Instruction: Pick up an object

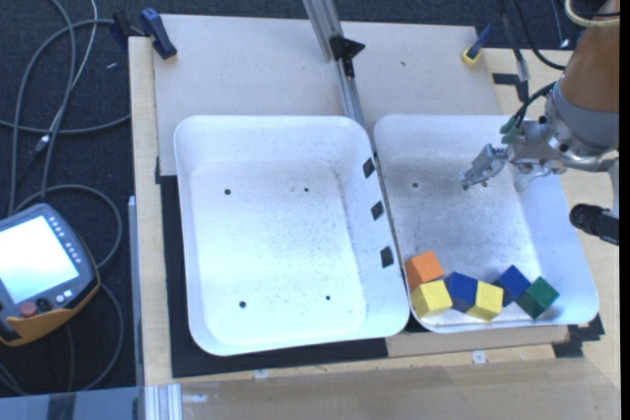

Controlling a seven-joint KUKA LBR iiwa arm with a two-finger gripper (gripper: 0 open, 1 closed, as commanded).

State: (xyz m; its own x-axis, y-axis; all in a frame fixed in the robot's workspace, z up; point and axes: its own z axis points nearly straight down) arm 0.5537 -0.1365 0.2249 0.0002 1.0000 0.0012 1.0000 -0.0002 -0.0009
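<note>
Orange, yellow, blue and green cubes (479,290) sit bunched in a row along the right bin's (433,143) near edge, the row's long axis running left-right. The gripper (479,172) hangs above mid-bin, well apart; its finger state can't be made out. The arm (591,93) is cut off at right.

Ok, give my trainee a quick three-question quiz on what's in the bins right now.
1. True or false: the blocks lie in the bin nearer the arm.
2. Which colour appears on exactly one block: A blue, B yellow, C orange?
3. The gripper hangs over the right bin toward its ____ edge, away from the blocks.

Key: 1 true, they cluster by that bin's near edge, orange block leftmost, green block rightmost. 2 C. 3 far.
</note>
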